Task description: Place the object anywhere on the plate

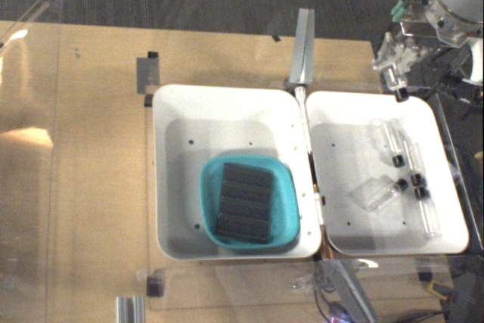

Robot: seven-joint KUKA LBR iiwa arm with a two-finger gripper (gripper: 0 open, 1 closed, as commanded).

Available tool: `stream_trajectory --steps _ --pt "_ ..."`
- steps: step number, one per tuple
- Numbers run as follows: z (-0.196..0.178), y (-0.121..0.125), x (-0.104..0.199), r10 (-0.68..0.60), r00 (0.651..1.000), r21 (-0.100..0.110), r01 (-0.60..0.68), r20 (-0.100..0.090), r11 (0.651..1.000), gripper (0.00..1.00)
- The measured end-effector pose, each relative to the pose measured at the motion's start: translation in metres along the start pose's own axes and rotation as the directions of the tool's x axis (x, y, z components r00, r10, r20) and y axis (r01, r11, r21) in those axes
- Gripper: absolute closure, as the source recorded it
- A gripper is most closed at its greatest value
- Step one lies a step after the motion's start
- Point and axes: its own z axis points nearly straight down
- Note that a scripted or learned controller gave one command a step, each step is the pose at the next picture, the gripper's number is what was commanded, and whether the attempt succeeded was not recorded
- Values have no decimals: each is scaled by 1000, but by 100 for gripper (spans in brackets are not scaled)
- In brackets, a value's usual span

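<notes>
A teal square plate [286, 202] sits in the left white bin [175, 163], toward its near right side. On the plate lies a dark grey ridged block [244, 202], resting flat and covering most of the plate's middle. My gripper [395, 78] hangs over the far edge of the right bin [340, 215], near its far right corner. It is well away from the plate and the block, and nothing shows in it.
Several clear tubes with black caps [399, 159] lie in the right bin's right half, and a clear vial [374, 193] rests near its middle. A grey metal post [302, 49] stands behind the seam between the bins. Cables hang by the arm at the far right.
</notes>
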Motion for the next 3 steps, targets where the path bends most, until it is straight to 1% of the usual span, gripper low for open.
stream_trajectory --steps 1,2,3 --pt "61 -80 61 -53 999 9 53 -3 999 100" --pt "11 -133 138 -196 981 3 196 -4 981 100" --pt "61 -176 170 -279 960 7 279 -5 960 100"
